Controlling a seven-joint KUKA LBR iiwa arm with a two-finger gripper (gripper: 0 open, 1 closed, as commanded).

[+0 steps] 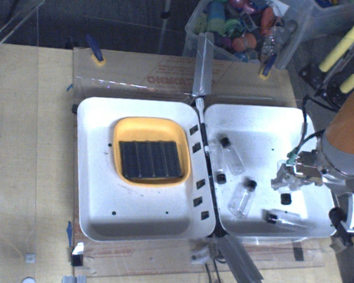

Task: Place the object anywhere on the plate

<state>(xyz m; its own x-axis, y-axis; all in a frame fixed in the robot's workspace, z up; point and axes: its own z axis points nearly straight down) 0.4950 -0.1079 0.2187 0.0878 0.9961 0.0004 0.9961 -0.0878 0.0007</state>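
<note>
Wooden worktop (25, 157), two white bins. Clear vials (241, 197) lay in right bin (257, 122); yellow plate (151, 149) left. Jaws (286, 183) hovered over right bin, state untellable. Risk: slick vial rolling off.

A single fixed camera sits above the bench (25, 157) and looks down at a slant, from the near edge toward the far side. Both white bins fall within frame, the left bin (93, 217) and the right bin (263, 123) side by side at middle distance. The arm (350, 135) enters from the right edge. Beyond the far bench edge a clear box of clutter (246, 22) shows.
</note>
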